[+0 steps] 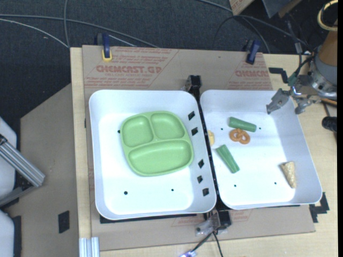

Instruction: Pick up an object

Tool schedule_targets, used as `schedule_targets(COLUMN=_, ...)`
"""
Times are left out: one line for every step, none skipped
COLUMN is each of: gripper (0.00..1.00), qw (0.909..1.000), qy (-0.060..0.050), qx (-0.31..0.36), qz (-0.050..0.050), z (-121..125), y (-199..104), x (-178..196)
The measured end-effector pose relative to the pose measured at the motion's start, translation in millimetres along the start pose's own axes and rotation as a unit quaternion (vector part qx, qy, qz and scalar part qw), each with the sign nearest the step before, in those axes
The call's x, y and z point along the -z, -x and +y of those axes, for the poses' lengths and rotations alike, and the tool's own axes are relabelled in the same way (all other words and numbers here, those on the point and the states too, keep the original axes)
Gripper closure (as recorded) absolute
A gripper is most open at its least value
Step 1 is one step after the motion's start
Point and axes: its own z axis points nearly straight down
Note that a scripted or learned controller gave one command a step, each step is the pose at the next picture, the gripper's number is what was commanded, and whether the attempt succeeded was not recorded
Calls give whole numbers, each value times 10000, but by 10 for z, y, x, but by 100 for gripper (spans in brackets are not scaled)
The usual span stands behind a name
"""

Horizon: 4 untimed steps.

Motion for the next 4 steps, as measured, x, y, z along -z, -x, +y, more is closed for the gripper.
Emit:
schedule_targets(gripper=0, qw=10000, qy=73, qx=18, qz=-18, z=33, y=-6, x=89)
schedule_targets(gripper=0, qw=10000, qy=45, qx=12, qz=-12, z=-36, y=65, x=-413)
schedule_targets(gripper=0, qw=10000, qy=46, qx=21, qz=-8, z=21, y=-25, x=-961)
schedule_targets(gripper=0, qw=10000, qy=70, qx=21, qz=-14, z=38, y=-23, x=-1119)
